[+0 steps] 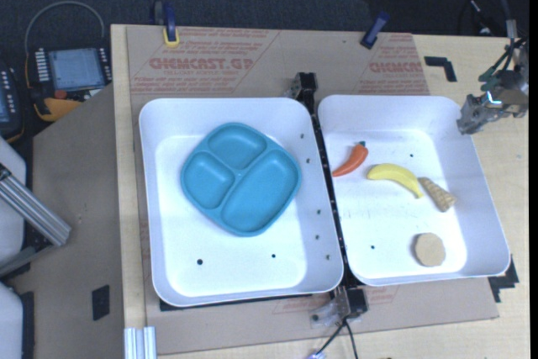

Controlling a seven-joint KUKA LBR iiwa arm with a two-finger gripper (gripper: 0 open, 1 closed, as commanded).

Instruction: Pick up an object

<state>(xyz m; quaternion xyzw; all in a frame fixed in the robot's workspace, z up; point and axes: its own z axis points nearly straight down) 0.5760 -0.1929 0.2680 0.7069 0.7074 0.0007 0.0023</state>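
The right bin [471, 181] holds an orange-red pepper [351, 159], a yellow banana [393, 176], a tan cone-shaped piece [438, 193] and a round tan cookie [429, 249]. A blue divided plate [240, 178] lies in the left bin [160, 206]. My gripper [472, 115] hangs at the right bin's far right corner, just over its rim, apart from all the objects. Nothing shows between its tips.
The bins sit side by side on a cardboard-covered bench [252, 63] with clamps at the back edge. A handheld controller [71, 71] rests off the bench at the left. Dark floor lies beyond the back.
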